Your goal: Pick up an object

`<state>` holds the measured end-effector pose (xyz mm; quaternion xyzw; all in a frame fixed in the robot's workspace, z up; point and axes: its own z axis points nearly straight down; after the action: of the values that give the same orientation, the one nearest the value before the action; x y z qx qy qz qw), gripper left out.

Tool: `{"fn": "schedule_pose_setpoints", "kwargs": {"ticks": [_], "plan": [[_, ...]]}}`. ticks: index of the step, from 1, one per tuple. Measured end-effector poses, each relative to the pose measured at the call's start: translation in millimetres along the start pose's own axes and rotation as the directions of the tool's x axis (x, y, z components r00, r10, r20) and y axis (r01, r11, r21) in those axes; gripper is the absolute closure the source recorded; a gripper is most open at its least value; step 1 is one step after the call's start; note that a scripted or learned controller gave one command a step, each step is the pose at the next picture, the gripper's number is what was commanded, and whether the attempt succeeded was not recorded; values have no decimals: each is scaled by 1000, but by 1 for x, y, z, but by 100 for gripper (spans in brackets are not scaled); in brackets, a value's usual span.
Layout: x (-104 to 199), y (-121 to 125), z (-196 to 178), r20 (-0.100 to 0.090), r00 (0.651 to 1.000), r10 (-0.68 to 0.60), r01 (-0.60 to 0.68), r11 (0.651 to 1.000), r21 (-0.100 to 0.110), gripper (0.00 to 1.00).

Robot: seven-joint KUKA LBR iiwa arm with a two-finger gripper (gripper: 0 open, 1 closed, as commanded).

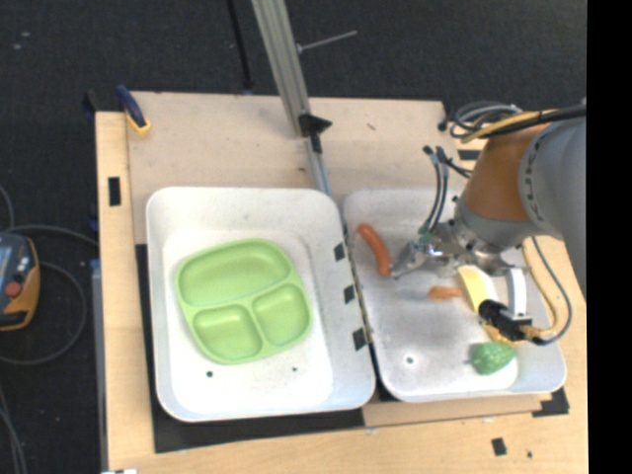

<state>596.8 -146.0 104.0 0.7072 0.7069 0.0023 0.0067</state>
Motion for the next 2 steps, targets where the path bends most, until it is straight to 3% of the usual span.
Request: {"fn": "schedule_pose_setpoints", "kwargs": {"ticks": [1, 2], "plan": [[-1, -2, -9, -3, 1000, 4, -4, 1000, 7, 100], [-2, -1, -53, -5, 1000, 3, -3, 1000, 7, 100]]}}
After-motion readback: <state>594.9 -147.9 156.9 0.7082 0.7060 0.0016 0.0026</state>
